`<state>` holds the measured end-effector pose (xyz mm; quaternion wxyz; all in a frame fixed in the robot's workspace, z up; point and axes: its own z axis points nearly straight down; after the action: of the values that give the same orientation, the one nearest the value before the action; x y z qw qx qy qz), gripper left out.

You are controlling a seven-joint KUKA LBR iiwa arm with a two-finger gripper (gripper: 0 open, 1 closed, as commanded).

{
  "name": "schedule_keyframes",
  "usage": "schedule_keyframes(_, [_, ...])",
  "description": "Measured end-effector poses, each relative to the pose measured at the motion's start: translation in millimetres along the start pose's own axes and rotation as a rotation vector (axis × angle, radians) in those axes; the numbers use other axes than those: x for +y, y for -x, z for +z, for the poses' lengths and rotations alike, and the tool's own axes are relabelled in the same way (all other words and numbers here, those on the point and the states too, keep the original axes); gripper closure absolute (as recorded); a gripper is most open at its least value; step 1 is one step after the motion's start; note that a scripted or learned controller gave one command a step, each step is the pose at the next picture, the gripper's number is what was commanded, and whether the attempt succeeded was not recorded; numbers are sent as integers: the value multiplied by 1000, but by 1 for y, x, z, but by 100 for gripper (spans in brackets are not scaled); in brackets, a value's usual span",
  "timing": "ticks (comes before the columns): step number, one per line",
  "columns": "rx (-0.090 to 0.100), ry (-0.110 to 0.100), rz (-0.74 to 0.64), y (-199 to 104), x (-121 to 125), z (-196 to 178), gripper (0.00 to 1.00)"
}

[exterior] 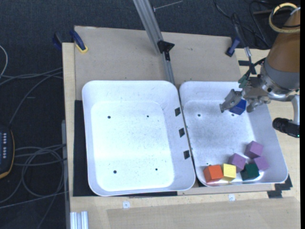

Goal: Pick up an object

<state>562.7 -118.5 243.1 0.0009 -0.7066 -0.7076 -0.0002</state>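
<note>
Gripper (pixel 239 104) gripping a blue block (pixel 238 107) above the right bin (pixel 200 99).
Other blocks (orange (pixel 213 172), yellow (pixel 229 171), green (pixel 249 171)) are sitting near-right.

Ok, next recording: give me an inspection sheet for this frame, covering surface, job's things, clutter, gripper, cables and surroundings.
Surface: wooden bench bearing two shallow white plastic bins, left bin and right bin.
Job's things: small blue block between the gripper's fingers, raised over the right bin; orange cube, yellow cube, dark green block and three purple blocks clustered in the right bin's near corner.
Clutter: blue clamps at the bench's far corners.
Gripper: two-finger gripper, shut on the blue block.
Cables: loose grey cables on the floor at the left; black cables at the far right.
Surroundings: dark carpet; slanting metal pole.
</note>
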Motion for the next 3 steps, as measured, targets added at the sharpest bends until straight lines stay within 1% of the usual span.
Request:
schedule_keyframes(1, [0, 1, 1, 0, 0, 0, 0])
schedule_keyframes(2, [1, -7, 1, -7, -5, 60, 0])
schedule_keyframes(3, [0, -5, 1, -8, -2, 104, 0])
